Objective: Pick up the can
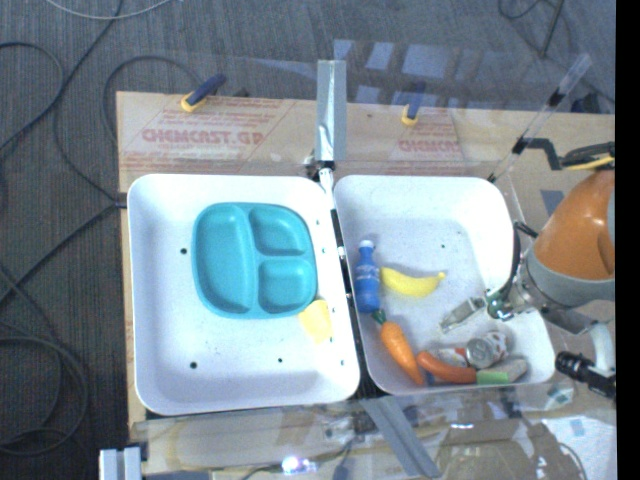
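- We see the can (487, 349) lying on its side in the right bin (430, 193), near that bin's front right corner, its round silvery end turned up toward the camera.
- The can rests among other things: a green and grey object (503, 371) lies just in front of it, and a red-orange carrot-like piece (447, 367) sits just to its left.
- The gripper (466, 313) reaches into the right bin from the right, its metal fingers (458, 317) low over the floor just above and left of the can; we cannot tell whether they are apart or together, and nothing shows between them.
- The right bin also holds a blue bottle (367, 279) near its left wall, a yellow banana (412, 282) beside the bottle, and an orange carrot (399, 348) below them.
- The left bin (160, 368) holds a teal divided tray (254, 258) with three compartments and a pale yellow piece (317, 320) touching the tray's lower right corner.
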Robot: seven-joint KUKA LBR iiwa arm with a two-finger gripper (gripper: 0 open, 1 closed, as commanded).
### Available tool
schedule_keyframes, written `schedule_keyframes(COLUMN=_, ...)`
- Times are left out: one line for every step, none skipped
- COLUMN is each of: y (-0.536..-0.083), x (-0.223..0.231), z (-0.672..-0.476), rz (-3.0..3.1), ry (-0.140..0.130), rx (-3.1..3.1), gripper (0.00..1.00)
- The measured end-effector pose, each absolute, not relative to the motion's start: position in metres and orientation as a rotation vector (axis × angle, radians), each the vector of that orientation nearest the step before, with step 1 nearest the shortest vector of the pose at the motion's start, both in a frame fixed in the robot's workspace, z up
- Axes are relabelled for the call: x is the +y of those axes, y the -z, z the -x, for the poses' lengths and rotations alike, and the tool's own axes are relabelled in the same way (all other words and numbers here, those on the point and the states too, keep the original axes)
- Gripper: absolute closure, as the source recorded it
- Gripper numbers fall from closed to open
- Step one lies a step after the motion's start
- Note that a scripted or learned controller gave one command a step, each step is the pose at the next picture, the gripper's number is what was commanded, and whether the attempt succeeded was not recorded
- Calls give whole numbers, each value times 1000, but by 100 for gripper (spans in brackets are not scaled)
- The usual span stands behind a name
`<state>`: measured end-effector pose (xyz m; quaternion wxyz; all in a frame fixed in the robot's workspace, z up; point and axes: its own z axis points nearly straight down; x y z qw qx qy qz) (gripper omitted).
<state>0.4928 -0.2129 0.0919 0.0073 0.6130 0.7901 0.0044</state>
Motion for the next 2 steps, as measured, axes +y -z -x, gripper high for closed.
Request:
schedule_keyframes(y=-101, x=-214, z=-494, rz=-1915, ry=-13, rx=2468, gripper=100)
schedule_keyframes(y=-112, x=-212, z=-530, rz=-1899, ry=2, rx=2503, gripper=100)
